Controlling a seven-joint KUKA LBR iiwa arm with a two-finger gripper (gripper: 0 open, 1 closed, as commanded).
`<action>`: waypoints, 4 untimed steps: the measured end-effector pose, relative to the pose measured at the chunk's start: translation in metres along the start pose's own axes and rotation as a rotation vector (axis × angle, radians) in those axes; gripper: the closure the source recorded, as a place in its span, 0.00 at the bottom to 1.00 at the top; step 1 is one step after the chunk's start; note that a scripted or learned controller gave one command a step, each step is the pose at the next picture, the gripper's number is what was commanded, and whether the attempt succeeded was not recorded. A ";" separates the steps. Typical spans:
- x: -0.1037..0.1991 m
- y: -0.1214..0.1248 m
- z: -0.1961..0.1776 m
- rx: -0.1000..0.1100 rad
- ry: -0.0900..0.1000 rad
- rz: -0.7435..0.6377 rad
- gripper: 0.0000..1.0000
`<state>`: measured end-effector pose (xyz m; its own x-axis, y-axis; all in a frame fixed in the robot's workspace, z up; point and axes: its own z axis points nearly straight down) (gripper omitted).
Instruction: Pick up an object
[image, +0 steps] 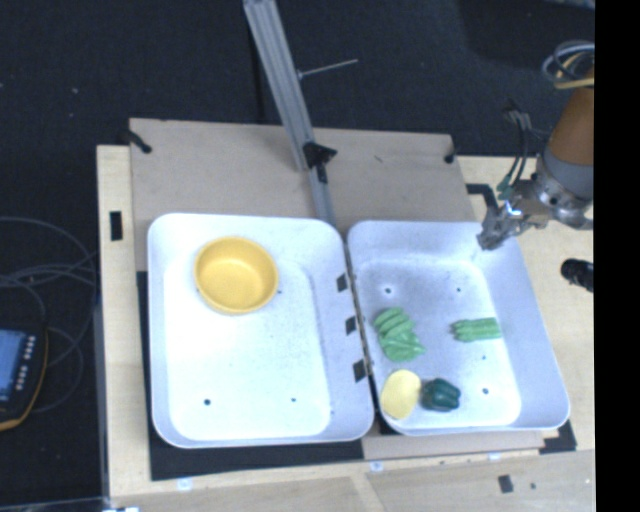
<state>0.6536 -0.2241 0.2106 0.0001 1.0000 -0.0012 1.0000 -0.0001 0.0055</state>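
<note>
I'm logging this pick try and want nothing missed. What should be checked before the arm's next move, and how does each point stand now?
1. Things to pick lie in the right bin: ok. A light green piece, a small green piece, a yellow piece and a dark green piece.
2. Gripper over a target: not ok, it sits at the bin's far right corner, apart from all four.
3. Gripper free of load: cannot tell, too small.
4. Targets apart: not ok for the yellow and dark green pieces, which touch; ok for the small green piece.
5. Yellow bowl out of the way: ok, it is in the left bin.
</note>
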 end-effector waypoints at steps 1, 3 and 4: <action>-0.001 0.001 -0.040 0.001 0.000 0.000 1.00; 0.108 -0.006 -0.041 0.003 0.002 -0.004 1.00; 0.156 -0.013 -0.048 0.004 0.002 -0.004 1.00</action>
<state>0.6404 -0.0678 0.2584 -0.0037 1.0000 0.0010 1.0000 0.0037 0.0018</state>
